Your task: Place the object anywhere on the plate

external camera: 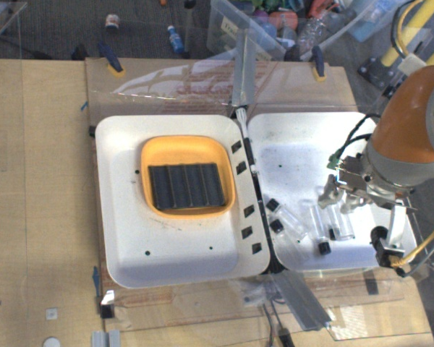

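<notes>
The arm (pixel 412 121), grey with a broad orange band, reaches in over the right bin (pixel 304 139), and its gripper (pixel 338 207) hangs low above that bin's white, lightly speckled floor; whether it is wide, narrow or clasping anything cannot be told, since its clear parts blur into the pale floor beneath. Just below and to the left of the gripper a few small black bits (pixel 274 215) lie scattered on the floor, and what looks like a clear, see-through object (pixel 296 223) lies just beside them, too faint to name. Well to the gripper's left, past the ridge where the two bins meet, the left bin (pixel 123 194) bears the orange plate (pixel 187 147), and a dark ribbed block (pixel 186 186) lies flat on the plate's middle. Both bins sit on a pale wooden bench (pixel 36 194) that stretches away to the far left of the gripper. Beyond the gripper, toward the top of the view, a sheet of clear plastic (pixel 195 78) lies along the bench's back edge, held by blue clamps (pixel 112 62). Behind it the floor is dark grey carpet (pixel 72 6), where a clear tub of coloured toys (pixel 296 6) stands and yellow cables (pixel 412 16) loop near the arm.
</notes>
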`<state>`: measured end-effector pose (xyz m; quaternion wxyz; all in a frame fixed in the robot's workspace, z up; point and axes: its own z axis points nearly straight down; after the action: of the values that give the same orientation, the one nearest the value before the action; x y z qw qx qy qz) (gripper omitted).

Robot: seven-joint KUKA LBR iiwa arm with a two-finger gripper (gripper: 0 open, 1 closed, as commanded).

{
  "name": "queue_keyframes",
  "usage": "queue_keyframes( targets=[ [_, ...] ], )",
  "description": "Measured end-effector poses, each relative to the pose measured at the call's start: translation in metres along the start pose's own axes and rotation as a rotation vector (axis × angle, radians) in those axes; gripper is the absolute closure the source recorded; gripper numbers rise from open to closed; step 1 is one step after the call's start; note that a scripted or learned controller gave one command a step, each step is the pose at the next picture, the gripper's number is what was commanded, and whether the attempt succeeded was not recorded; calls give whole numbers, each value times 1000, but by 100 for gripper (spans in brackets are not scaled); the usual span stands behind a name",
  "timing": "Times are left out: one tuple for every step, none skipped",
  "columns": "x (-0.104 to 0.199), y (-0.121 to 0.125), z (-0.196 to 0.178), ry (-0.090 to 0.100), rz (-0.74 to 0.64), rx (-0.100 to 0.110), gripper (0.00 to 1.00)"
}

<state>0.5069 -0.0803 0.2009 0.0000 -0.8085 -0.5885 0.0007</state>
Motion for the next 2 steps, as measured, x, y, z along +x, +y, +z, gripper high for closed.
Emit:
queue_keyframes(
  targets=[
    [22,59,16,0,-98,-3,100],
    [51,99,16,-1,-173,-4,100]
  ],
)
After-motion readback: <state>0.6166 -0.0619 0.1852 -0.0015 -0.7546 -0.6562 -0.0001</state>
